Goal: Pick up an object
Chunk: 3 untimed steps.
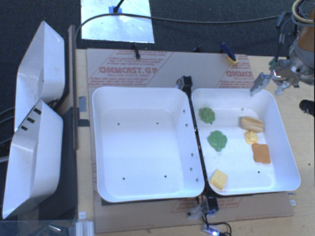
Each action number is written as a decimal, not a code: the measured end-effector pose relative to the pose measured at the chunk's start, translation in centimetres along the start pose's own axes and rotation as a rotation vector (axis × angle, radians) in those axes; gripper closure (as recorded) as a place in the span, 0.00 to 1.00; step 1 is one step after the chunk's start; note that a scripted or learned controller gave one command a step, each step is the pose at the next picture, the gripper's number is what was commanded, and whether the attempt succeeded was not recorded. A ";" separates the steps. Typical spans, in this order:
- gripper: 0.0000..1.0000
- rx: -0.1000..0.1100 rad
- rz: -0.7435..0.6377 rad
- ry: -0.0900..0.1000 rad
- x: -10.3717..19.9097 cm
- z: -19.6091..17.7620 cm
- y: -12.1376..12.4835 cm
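Nearest, a yellow foam cube (218, 179) in the right white plastic bin (283, 146), with two green broccoli toys (207, 115), a tan bread roll (252, 124) beyond. Gripper (272, 82) hovering above far right rim, fingers spread, grasping nothing, probably staging before descent.

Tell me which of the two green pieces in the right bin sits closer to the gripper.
The upper green piece, near the bin's back wall, is closer to the gripper; the other green piece lies lower, toward the bin's middle.
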<state>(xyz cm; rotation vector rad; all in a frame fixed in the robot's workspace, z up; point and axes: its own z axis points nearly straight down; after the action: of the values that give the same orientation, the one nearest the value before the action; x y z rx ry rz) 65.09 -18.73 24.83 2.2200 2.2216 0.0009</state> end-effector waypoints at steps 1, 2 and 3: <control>0.00 0.007 0.001 0.002 1.3 7.9 -3.1; 0.00 0.006 -0.003 0.002 5.9 14.8 -1.0; 0.00 0.003 -0.001 0.001 10.7 15.3 -9.4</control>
<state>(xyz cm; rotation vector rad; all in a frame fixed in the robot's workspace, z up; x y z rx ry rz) 55.73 -8.08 9.53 2.2203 2.2253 -0.0003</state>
